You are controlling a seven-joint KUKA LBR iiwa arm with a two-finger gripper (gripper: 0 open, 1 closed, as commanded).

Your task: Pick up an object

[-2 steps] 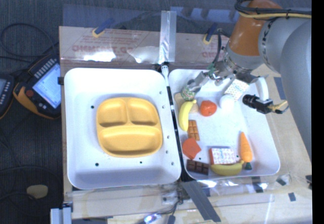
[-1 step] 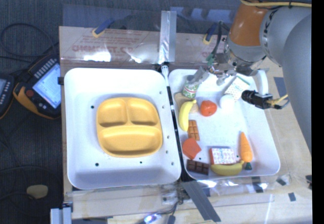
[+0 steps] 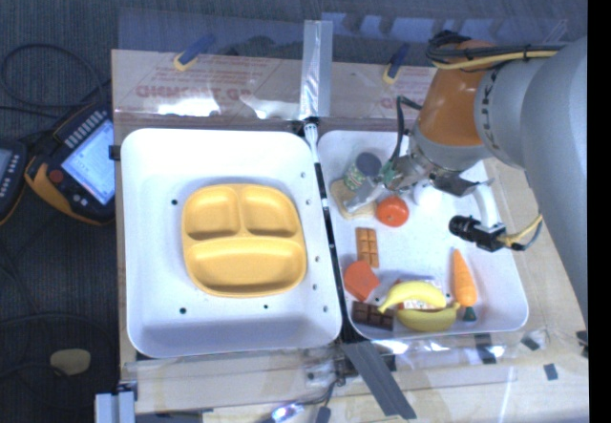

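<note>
banana (image 3: 420, 305) beside carrot (image 3: 463, 280)

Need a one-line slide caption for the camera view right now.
KUKA arm's end effector lowered into the right bin near an orange ball; yellow divided tray sits in the left bin.

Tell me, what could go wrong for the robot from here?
The gripper is low in the right bin, among crowded items. A small jar and an orange ball sit close together, so it might knock one away or catch both. The ball could roll off when touched.
</note>
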